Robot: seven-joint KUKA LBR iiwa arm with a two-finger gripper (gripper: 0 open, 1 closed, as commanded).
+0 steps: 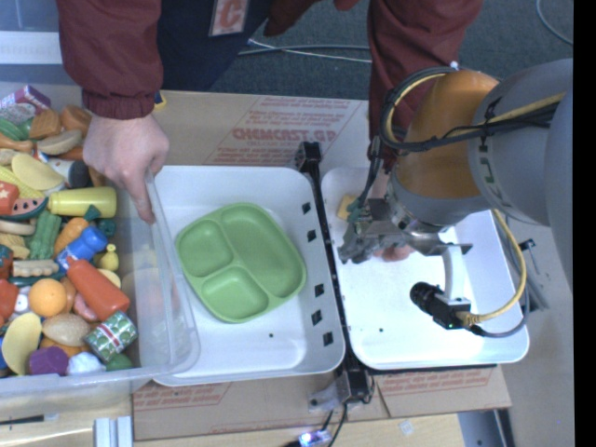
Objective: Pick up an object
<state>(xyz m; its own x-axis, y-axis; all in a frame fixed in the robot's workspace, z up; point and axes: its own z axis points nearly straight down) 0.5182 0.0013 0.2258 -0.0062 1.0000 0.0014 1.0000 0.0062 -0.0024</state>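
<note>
Arm over the right bin (484, 343), gripper (365, 240) low at that bin's upper-left corner, close to the divider between the bins. Cannot tell if it is released, clenched or grasping anything; the wrist hides it. A small yellowish object (348, 207) sits just beside the gripper, toward the bin's top edge, and a reddish bit (399, 251) peeks from under the wrist, both too hidden to identify. Likely one of these is the pick target.

To do the step well: centre over the object before closing, come straight down, keep off the bin wall and the divider since the target lies tight in the corner, then lift vertically and check something actually comes up.

Left bin (233, 343) holds a green divided plate (240, 259). A person's hand (126, 161) rests on that bin's left rim. Clear tub (56, 250) of toy food at frame left.

Writing: red print on the cardboard (279, 128) over the worktop at top centre, partly readable, looks like "CHEMCAST GP". Badge (229, 9) on the person's chest has a logo, unreadable.
</note>
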